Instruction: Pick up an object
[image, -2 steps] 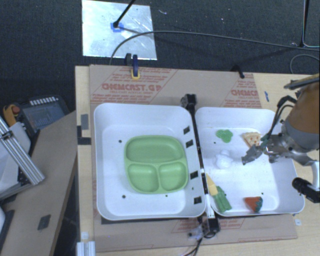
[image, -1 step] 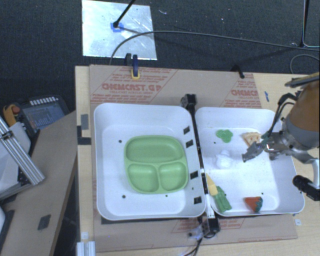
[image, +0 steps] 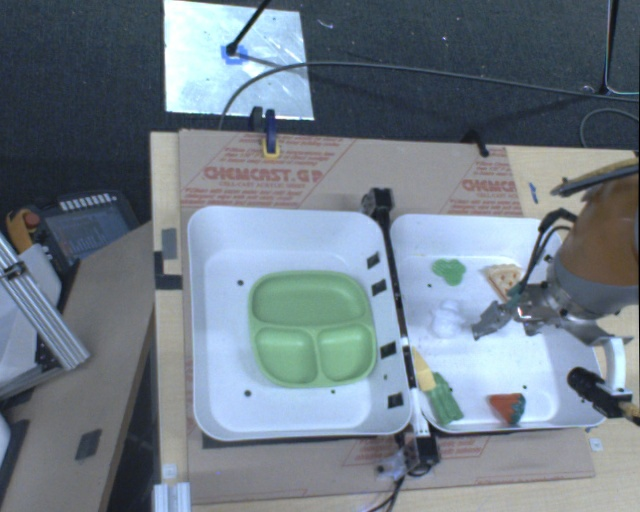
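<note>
Small white object (image: 445, 320), pale and lumpy, lies mid-left in the right bin (image: 470, 232), just left of the gripper (image: 492, 322), whose dark metal fingers look slightly parted and empty, though this is hard to tell. A good grasp would centre on the object, avoiding the tan cracker (image: 500, 275) behind.

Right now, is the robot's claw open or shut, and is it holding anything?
Gripper: over the right bin beside a small white thing; open or shut, and whether it holds anything, cannot be told.
</note>
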